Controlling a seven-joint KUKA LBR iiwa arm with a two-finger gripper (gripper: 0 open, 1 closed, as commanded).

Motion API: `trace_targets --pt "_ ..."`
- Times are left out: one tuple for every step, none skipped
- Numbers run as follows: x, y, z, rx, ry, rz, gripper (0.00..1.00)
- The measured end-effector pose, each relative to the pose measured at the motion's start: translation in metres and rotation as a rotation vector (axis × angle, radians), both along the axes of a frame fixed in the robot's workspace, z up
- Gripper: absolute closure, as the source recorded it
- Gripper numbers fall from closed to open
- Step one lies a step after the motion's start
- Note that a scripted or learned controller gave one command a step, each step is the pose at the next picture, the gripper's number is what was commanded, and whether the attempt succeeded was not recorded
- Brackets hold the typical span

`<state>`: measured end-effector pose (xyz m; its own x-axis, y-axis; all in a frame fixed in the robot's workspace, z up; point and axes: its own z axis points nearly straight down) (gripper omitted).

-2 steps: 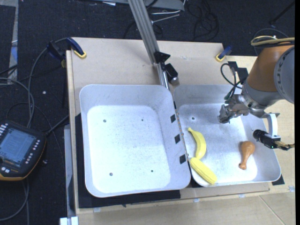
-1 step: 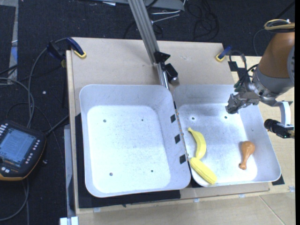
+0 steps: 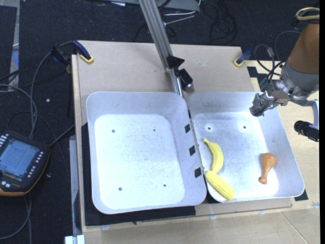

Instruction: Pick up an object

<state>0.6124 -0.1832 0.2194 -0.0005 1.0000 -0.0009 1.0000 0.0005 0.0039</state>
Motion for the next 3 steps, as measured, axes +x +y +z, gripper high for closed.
trace_targets --pt "0.002 -0.010 0.050 0.000 -0.001 0.000 1.00" --pt "-0.006 0.032 0.043 0.002 0.004 0.003 1.00" --pt "-0.014 0.076 0.042 0.002 0.004 0.003 1.00"
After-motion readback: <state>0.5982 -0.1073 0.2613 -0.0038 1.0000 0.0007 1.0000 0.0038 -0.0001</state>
